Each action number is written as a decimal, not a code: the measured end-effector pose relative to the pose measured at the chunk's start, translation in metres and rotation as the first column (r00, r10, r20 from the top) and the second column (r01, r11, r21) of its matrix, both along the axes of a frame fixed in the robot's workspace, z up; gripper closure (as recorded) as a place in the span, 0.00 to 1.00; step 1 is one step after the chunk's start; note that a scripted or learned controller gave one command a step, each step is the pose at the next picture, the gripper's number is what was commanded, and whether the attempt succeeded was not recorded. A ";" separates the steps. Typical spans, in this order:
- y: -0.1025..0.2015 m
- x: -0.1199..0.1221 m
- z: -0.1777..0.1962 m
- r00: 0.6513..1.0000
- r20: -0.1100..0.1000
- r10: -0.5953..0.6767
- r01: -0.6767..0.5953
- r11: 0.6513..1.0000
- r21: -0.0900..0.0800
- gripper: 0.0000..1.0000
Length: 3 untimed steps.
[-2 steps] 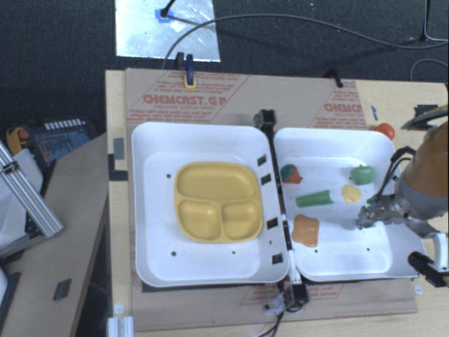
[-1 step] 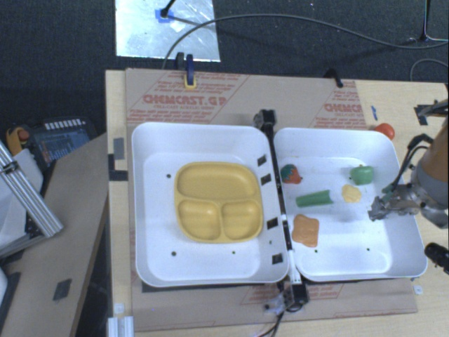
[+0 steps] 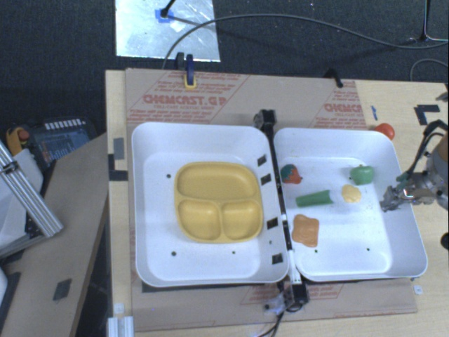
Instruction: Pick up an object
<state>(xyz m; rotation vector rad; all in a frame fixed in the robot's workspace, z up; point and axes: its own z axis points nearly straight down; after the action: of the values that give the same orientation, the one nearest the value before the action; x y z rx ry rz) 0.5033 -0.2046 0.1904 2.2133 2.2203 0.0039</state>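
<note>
The right bin (image 3: 351,258) holds several small toy foods. A long green piece (image 3: 313,199) lies near the middle, with a pale yellow piece (image 3: 351,193) to its right. A green pepper-like piece (image 3: 362,174) sits further back, and a red and green piece (image 3: 290,174) is close to the divider. An orange piece (image 3: 305,230) lies toward the front. My gripper (image 3: 391,201) hangs over the right bin's right rim, right of the yellow piece and apart from all the toys.
The left bin (image 3: 151,188) holds a yellow divided plate (image 3: 216,201). A red-orange ball (image 3: 384,130) sits on the bench just outside the right bin's back right corner. Black clips run along the divider (image 3: 275,188) between the bins.
</note>
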 end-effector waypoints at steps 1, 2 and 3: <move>-0.001 0.002 0.053 1.000 0.001 0.001 -0.001 1.000 0.000 1.00; 0.048 0.015 0.043 1.000 -0.003 0.006 -0.006 1.000 0.004 1.00; 0.103 0.031 0.032 1.000 -0.004 0.007 -0.007 1.000 0.005 1.00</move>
<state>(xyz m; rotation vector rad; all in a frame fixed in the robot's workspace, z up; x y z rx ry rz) 0.5343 -0.1017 0.2224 2.2099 2.2328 0.0043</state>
